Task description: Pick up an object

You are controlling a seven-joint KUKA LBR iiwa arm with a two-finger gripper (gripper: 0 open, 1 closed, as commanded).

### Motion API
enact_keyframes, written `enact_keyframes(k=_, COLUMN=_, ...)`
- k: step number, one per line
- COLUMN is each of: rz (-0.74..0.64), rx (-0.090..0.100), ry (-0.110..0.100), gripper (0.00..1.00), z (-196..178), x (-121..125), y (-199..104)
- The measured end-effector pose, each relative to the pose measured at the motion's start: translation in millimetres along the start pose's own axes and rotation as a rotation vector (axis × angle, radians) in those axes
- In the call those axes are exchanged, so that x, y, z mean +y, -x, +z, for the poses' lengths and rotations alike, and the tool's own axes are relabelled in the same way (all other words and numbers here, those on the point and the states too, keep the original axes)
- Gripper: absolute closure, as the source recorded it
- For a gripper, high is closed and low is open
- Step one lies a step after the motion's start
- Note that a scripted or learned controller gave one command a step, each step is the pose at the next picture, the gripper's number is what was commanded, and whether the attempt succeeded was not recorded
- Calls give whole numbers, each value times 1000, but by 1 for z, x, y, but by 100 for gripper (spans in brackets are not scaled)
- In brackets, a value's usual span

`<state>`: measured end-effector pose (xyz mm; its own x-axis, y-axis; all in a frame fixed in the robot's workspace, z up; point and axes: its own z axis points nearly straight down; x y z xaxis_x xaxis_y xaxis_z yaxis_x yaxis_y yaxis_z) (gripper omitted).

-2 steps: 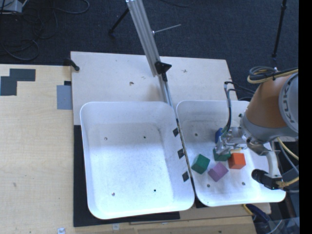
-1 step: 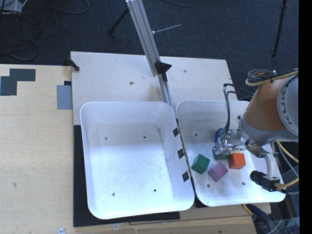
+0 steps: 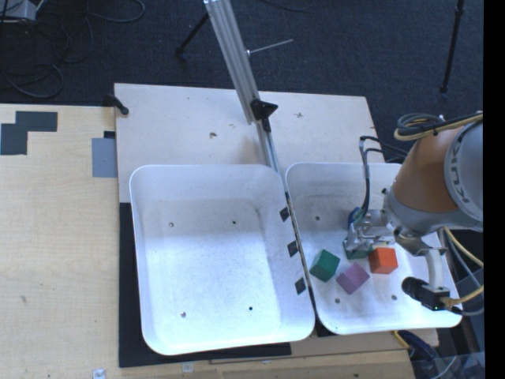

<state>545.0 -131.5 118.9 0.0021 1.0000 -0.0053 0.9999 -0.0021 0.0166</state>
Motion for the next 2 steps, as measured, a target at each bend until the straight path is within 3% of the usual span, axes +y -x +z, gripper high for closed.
enact_keyframes(k=1, rz=-4, rx=-1, ry=5, gripper=100, z=0, x=1, y=-1)
enact_keyframes(k=2, rz=-1, rx=-2, ry=5, gripper=0, z=1, x=1, y=1)
